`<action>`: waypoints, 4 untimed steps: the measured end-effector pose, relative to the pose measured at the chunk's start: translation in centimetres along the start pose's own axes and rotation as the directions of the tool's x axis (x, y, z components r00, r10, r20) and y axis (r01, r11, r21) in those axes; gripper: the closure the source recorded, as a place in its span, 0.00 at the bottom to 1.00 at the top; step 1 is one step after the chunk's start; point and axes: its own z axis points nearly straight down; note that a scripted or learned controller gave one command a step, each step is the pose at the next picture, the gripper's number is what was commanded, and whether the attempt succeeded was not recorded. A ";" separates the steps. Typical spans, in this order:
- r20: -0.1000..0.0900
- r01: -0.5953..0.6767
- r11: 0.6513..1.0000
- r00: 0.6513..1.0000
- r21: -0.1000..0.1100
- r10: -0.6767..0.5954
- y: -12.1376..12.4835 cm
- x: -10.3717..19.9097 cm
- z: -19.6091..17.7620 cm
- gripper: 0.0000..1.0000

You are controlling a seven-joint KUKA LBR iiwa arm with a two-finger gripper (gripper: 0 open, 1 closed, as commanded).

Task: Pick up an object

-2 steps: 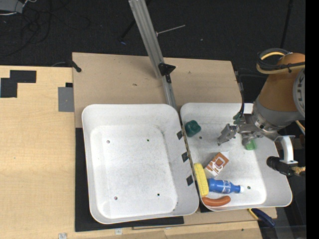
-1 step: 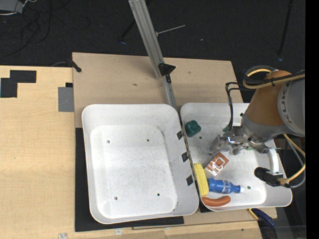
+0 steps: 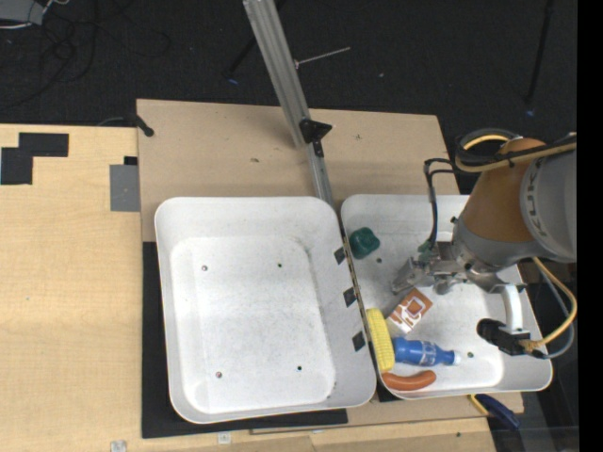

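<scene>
Several objects crowd the right white bin (image 3: 480,377), so I centre my gripper (image 3: 421,276), whose finger state I cannot tell, above the small orange-and-white carton (image 3: 411,310) before descending.

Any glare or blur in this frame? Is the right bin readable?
Camera view: lighting even, floor behind the bench near black. Left bin is bright but its speckle survives, no blown glare. Right bin is readable: green piece, yellow item, blue bottle and red item are distinct. The pincer looks soft, its detail muddled against the arm.
</scene>
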 end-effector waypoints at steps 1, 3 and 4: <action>-0.001 -0.006 1.000 1.000 0.001 0.006 0.0 -0.1 -1.0 1.00; 0.000 0.004 1.000 1.000 -0.004 -0.004 -0.3 0.8 -10.1 1.00; 0.001 0.004 1.000 1.000 -0.004 -0.004 0.1 0.0 -14.5 1.00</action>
